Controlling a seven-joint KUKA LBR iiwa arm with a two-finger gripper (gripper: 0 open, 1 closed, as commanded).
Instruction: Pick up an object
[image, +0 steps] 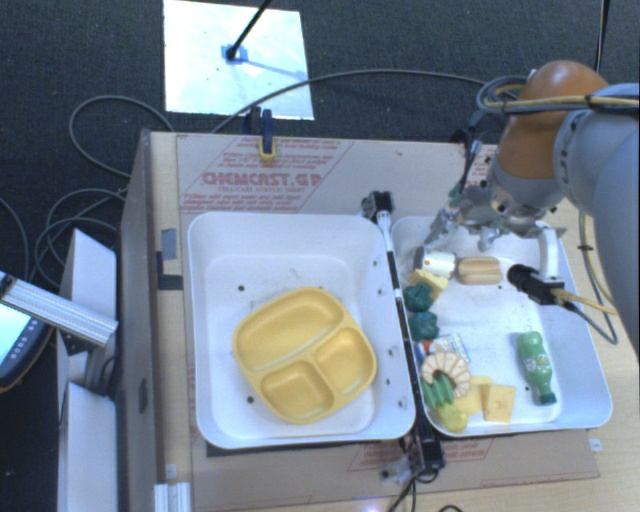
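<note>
The end effector (452, 232) hovers over the right bin's (590, 395) far corner, its grip impossible to judge; below it lie a bread roll (478, 269) and half-hidden toy food (447, 375).

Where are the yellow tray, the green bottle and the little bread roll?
Yellow tray (305, 352): camera view, its middle where the compartments meet.
Green bottle (536, 366): camera view, its body.
Bread roll (478, 269): camera view, its top.
</note>
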